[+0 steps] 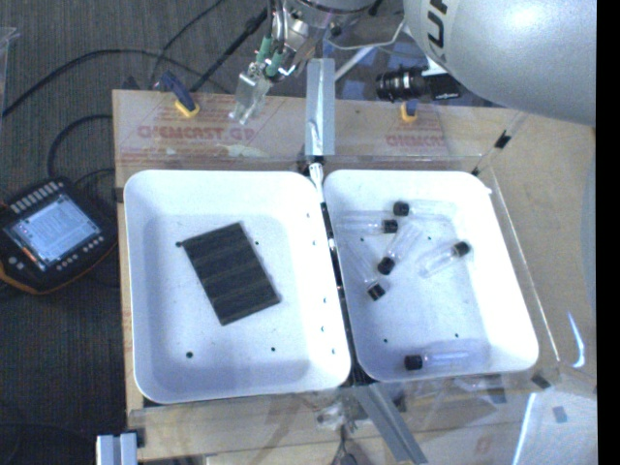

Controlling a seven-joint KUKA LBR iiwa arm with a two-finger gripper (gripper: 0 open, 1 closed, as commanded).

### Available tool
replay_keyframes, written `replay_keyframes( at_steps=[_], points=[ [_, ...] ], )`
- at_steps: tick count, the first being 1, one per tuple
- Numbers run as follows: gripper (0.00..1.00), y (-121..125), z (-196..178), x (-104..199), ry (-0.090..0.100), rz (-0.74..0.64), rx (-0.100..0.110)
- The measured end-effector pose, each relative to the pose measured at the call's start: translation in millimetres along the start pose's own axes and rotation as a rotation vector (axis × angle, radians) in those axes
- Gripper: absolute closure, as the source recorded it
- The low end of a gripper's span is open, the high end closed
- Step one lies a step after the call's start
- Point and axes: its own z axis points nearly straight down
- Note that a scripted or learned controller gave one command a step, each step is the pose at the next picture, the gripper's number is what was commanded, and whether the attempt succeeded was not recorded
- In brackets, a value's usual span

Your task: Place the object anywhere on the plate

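Because the gripper (254,90) hangs beyond the far edge of both bins, above the table (184,136), it blocks nothing below it. How wide it stands, and whether it has hold of anything, cannot be told. A pale translucent shape slants from its tip, and that could be a vial or part of the tool itself.

The dark ribbed plate (231,272) lies flat and askew in the left bin (136,260), bare on top and well clear of the walls, so a drop from above has an easy target. The clear black-capped vials (441,257), judged to be the task's objects, lie loosely scattered in the right bin (506,260). They rest on their sides, as round things do. None is on the plate yet.
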Motion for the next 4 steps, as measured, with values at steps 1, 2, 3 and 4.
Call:
replay_keyframes(
  at_steps=[1,2,3,4],
  points=[
    [1.00,40.2,0.2,-7.1,0.001,0.124,0.000],
    [1.00,36.1,-0.4,3.6,-0.001,0.013,0.002],
    [1.00,16.0,-0.5,37.9,0.000,-0.149,0.001],
    [1.00,-5.1,-0.6,67.9,0.000,-0.266,0.001]
  ],
)
